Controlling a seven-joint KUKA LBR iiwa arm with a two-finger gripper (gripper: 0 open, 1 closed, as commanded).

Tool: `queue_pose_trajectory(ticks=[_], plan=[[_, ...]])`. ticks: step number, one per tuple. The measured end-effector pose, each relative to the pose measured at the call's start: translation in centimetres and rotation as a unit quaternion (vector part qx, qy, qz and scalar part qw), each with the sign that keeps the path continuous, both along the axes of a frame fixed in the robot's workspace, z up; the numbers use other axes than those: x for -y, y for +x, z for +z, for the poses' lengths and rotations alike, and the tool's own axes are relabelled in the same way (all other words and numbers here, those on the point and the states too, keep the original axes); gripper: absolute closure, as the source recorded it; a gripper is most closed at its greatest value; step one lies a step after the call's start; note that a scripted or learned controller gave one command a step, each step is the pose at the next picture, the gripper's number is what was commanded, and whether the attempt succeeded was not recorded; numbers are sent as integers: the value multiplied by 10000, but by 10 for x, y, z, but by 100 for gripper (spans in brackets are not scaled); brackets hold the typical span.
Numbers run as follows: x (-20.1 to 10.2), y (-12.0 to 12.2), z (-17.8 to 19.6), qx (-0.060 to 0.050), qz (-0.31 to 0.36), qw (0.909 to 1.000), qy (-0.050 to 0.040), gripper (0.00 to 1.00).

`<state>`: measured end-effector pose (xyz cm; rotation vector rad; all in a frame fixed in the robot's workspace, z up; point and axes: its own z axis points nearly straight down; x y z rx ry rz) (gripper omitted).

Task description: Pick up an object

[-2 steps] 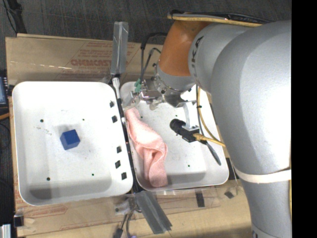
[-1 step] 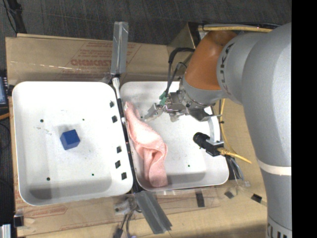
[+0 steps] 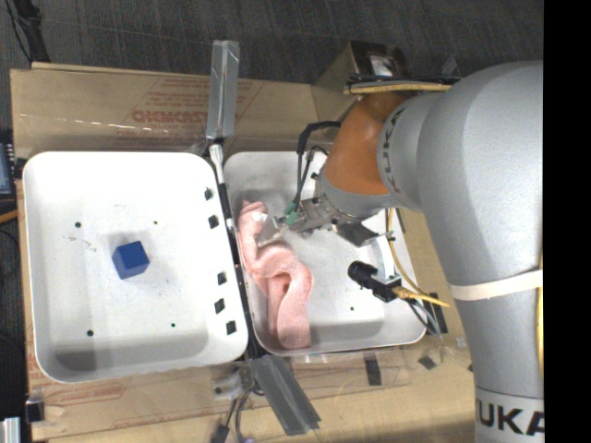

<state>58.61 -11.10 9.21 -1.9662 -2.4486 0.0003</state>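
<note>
I am hanging my jaws [image 3: 294, 220] low in the right shallow white bin [image 3: 369, 330], right beside the upper end of the crumpled pink cloth [image 3: 277, 280]. Jaw state: cannot tell, view too cluttered w/ wrist hardware. Cloth is lying along the bin's left wall, apparently not lifted. Blue cube [image 3: 131, 258] is sitting in the left white bin [image 3: 55, 183], well apart. Risks, in my judgement: jaws pinching only a thin fold, so cloth slips out on lift; or fabric dragging against the wall.
</note>
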Motion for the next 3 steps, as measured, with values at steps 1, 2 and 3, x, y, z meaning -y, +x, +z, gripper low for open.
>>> queue_pose_trajectory(ticks=[1, 2, 3], plan=[[-54, 29, 100, 0, 361, 9993, -1, 0], [40, 8, 0, -2, 338, 9994, -4, 0], [55, 7, 0, 3, -85, 10000, -5, 0]])
